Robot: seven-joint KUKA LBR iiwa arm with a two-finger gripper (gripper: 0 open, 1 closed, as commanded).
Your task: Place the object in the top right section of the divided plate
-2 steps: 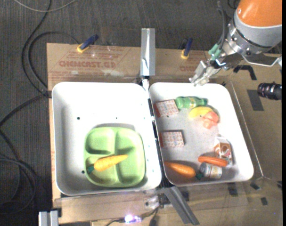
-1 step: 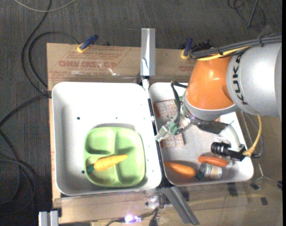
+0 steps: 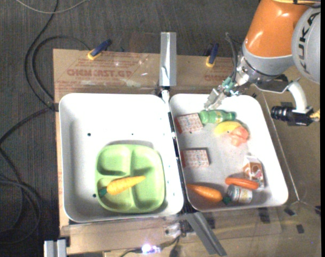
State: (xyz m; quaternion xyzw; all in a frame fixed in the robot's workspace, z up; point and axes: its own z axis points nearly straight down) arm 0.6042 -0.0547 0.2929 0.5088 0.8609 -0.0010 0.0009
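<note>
A green divided plate (image 3: pixel 150 198) lies in the left bin (image 3: pixel 76 116). A yellow-orange toy carrot (image 3: pixel 125 184) rests across the plate's lower left part, its tip reaching toward the middle divider. My gripper (image 3: pixel 219 95) hangs over the far edge of the right bin (image 3: pixel 269 143), just above and behind a green bottle (image 3: pixel 217 116) that lies on its side. I see nothing held in the gripper. The arm's orange band (image 3: pixel 272 25) is at the upper right.
The right bin also holds two small cracker boxes (image 3: pixel 189 123) (image 3: pixel 195 158), a yellow-and-orange fruit (image 3: pixel 233 131), an orange carrot (image 3: pixel 205 191), a red sausage (image 3: pixel 242 183), a can (image 3: pixel 238 195) and a small packet (image 3: pixel 254 170). A metal post (image 3: pixel 168 58) stands between the bins.
</note>
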